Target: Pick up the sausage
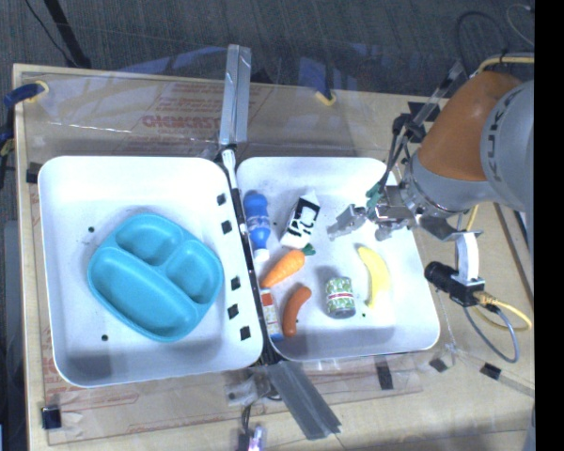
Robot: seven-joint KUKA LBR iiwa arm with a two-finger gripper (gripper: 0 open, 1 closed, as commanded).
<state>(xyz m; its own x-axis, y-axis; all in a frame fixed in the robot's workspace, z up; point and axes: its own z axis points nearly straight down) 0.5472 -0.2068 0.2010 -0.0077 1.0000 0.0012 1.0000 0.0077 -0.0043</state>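
The sausage (294, 309) is a short red-orange link lying near the front left of the right bin (404, 327). My gripper (365, 224) hovers over the middle-right of that bin, behind and to the right of the sausage and well apart from it. Its fingers (345, 221) stand open with nothing between them.
Around the sausage lie a carrot (284, 267) just behind it, a small can (339, 297) to its right, and a banana (373, 272) further right. A blue-capped bottle (256, 222) and a black-and-white box (304, 220) sit at the back. A blue divided plate (155, 275) rests in the left bin (66, 195).
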